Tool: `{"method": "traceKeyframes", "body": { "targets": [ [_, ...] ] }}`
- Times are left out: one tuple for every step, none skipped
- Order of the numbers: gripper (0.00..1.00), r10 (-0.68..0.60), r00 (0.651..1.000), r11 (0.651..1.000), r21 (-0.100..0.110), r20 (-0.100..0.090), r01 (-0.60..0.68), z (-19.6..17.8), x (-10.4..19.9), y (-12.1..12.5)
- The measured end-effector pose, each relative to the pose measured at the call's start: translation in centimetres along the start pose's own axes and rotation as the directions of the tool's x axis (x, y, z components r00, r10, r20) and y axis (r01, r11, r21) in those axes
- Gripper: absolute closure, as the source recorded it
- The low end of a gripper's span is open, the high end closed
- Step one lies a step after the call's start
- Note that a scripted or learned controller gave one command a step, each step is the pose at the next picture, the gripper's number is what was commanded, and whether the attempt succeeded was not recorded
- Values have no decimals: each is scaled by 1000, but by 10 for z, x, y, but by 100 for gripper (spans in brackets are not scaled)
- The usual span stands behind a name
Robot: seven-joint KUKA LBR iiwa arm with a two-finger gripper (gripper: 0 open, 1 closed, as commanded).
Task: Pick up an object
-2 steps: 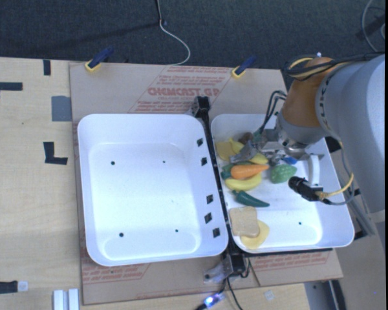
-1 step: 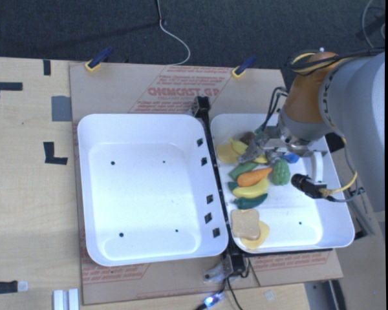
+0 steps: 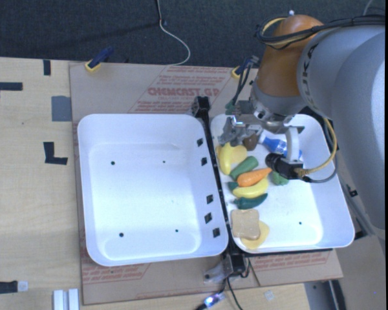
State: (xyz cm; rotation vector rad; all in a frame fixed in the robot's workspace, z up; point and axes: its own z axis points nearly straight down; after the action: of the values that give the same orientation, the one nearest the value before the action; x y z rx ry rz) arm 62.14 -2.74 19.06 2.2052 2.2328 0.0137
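My gripper (image 3: 240,134) hangs low over the back left part of the right bin (image 3: 313,228), just above a heap of toy food. Under its metal fingers lie a yellow piece (image 3: 229,157), a green piece (image 3: 244,167), an orange carrot (image 3: 253,176), a yellow banana shape (image 3: 251,189) and a dark green piece (image 3: 248,202). Nearer the front are a tan bread slice (image 3: 245,223) on a yellow disc (image 3: 259,234). A blue and white item (image 3: 273,144) lies behind the heap. Nothing visibly sits between the fingers.
The left bin (image 3: 142,186) stands beside the right one, separated by a black clipped divider (image 3: 210,173). Both rest on a cardboard sheet (image 3: 174,92). A cable loops from the wrist over the right bin's back right. The grey arm fills the right side.
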Motion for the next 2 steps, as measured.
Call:
{"method": "traceKeyframes", "body": {
  "targets": [
    [100,12,1000,1000,13,5,-12,6,-10,-38],
    [100,11,1000,1000,14,2,-11,-28,12,-115]
  ]
}}
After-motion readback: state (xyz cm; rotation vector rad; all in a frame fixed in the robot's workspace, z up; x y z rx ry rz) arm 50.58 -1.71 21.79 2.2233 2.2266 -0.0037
